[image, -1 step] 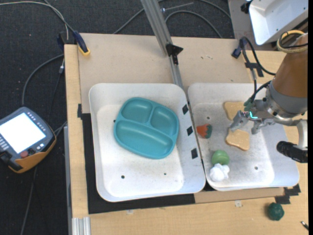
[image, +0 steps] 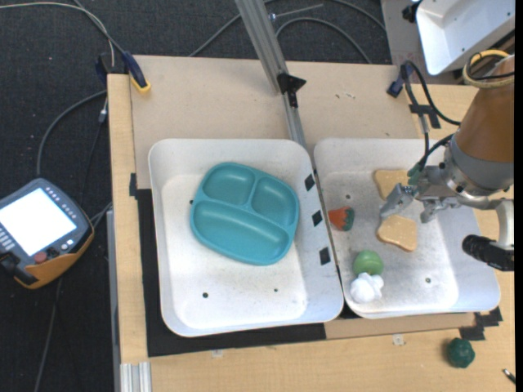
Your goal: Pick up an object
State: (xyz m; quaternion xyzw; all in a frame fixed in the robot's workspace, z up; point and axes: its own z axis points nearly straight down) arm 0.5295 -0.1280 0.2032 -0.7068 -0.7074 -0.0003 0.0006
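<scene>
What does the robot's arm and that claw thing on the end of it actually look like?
The arm is a thick rounded column with an orange-brown band, turning grey at the wrist. Dark cables with a hint of green run down its side. The claw is small, grey metal, with thin fingers branching from a compact block. A black cylindrical part sticks out below the wrist.

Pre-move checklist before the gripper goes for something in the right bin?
1. Gripper over right bin: ok.
2. Nothing seen between the fingers: ok.
3. Nearest target, tan toast piece, lies just below the fingertips: ok.
4. Second toast piece sits close by, partly behind the gripper; collision chance: cannot tell.
5. Green ball and white object touch each other; poor single pick: not ok.
6. Red-and-green item lies near the bin's left wall; finger room: cannot tell.
</scene>
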